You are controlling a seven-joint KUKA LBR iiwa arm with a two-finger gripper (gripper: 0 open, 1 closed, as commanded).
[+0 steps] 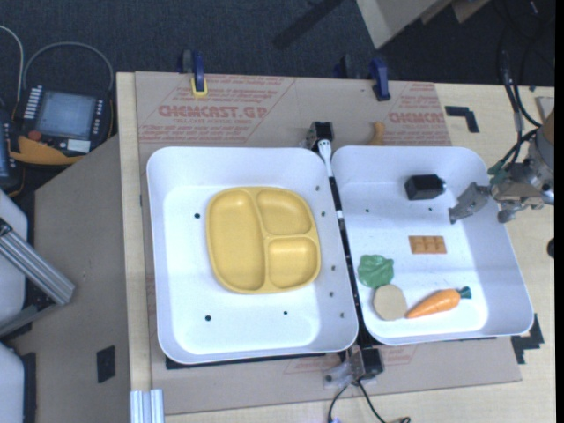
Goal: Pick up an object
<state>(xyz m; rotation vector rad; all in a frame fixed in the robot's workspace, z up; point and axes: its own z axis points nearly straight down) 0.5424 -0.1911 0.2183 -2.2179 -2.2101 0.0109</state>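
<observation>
The right bin point(493, 263) holds several small items: a black block point(424, 186) at the back, a brown waffle-like biscuit point(427, 245) in the middle, a green leafy piece point(376, 270), a beige round piece point(389, 302) and an orange carrot point(438, 302) near the front. My gripper point(487, 207) hovers over the bin's right rim, right of the black block. Its fingers are spread open with nothing between them.
The left bin point(176, 236) holds a yellow divided plate point(263, 238). A black divider point(335, 210) runs between the two bins. Blue clamps point(198, 69) hold the cardboard-covered bench at the back. A handheld controller point(62, 117) lies off the bench at far left.
</observation>
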